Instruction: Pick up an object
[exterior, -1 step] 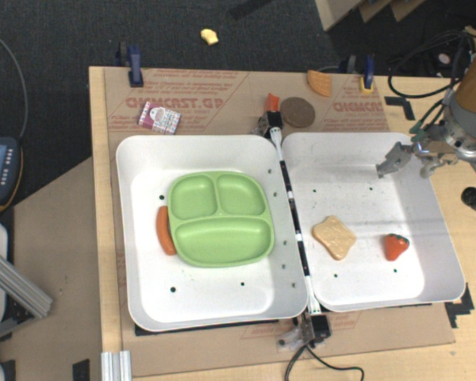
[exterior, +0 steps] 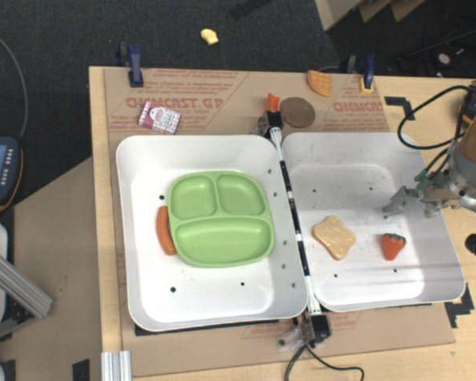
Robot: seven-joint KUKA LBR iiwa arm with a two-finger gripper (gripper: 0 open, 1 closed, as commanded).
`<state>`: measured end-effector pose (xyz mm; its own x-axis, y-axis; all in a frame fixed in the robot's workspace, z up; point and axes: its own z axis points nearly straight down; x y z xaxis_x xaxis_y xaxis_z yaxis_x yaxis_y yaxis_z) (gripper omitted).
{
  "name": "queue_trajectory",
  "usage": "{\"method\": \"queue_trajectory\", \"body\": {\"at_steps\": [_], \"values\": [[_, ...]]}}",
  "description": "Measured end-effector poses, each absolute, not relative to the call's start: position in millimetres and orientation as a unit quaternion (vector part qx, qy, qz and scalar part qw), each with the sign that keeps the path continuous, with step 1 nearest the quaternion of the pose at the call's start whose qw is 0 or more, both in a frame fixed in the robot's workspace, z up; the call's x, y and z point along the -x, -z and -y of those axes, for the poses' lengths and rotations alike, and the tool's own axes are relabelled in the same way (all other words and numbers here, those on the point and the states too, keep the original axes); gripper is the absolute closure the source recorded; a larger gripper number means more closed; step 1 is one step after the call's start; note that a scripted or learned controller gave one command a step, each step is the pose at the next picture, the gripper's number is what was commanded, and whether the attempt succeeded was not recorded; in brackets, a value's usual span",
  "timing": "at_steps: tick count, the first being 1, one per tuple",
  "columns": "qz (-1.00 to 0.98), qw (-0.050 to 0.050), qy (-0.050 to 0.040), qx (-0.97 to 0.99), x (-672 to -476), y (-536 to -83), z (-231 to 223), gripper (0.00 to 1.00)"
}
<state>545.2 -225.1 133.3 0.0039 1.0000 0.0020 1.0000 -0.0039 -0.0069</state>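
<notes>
Strawberry [exterior: 393, 246] just below the jaws, bread slice [exterior: 335, 237] left.

Single fixed camera, mounted above the tabletop [exterior: 222, 94], looking down at a slant. Range is moderate: both white bins, left bin [exterior: 139, 213] and right bin [exterior: 365, 169], fall fully within frame, with dark floor [exterior: 55, 22] beyond the far edge. The arm [exterior: 468, 157] enters from the frame's right.
</notes>
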Motion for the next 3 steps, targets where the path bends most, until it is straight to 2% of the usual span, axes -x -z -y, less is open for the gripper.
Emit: {"method": "queue_trajectory", "body": {"at_steps": [1,2,3], "values": [[0.707,0.003,-0.0006,0.707,-500.4,-114.6,189.3,0.0],[0.707,0.002,-0.0007,0.708,-497.3,-82.7,215.0,0.0],[0.707,-0.001,0.0004,0.707,-498.9,-94.8,214.3,1.0]]}}
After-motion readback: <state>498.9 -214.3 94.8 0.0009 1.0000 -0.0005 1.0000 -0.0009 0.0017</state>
